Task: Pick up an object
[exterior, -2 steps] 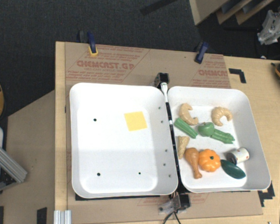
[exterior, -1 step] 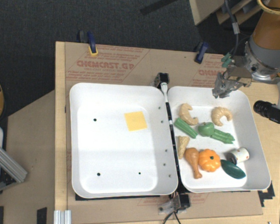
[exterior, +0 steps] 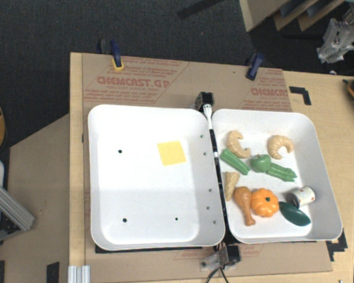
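The right bin holds several toy foods. Two tan croissant-like pieces lie toward its back. In front of them are a green pod and a green stalky vegetable. Nearer the front are a small tan piece, a brown drumstick, an orange pumpkin, a dark green piece and a small white cylinder. A flat yellow square lies in the left bin. My gripper is a silvery shape at the top right, high and far beyond both bins.
The bins sit side by side on a brown board, held by blue clamps at the back. A black clip sits where the bins meet. Dark floor lies past the board, and metal framing at the left.
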`<state>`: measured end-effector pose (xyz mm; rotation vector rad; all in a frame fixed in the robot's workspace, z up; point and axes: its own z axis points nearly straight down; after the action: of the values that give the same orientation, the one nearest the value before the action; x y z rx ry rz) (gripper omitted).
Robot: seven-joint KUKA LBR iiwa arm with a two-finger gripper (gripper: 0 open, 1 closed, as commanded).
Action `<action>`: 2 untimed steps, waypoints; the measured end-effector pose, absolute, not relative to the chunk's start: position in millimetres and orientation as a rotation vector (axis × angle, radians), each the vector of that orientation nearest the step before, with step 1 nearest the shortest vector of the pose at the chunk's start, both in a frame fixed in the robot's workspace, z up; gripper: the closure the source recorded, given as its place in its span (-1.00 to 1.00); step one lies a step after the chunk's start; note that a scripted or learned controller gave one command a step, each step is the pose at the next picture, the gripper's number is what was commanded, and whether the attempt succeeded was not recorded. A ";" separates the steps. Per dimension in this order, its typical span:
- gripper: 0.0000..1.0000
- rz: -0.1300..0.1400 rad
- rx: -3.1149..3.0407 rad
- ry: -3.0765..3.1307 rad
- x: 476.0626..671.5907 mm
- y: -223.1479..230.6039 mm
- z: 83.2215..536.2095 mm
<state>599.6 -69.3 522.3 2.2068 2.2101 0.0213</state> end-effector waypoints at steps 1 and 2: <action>1.00 -0.013 2.221 2.240 560.1 14.3 395.2; 1.00 0.020 2.212 2.214 528.5 2.9 526.8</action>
<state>528.5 2.9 526.8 2.2123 2.2143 0.0197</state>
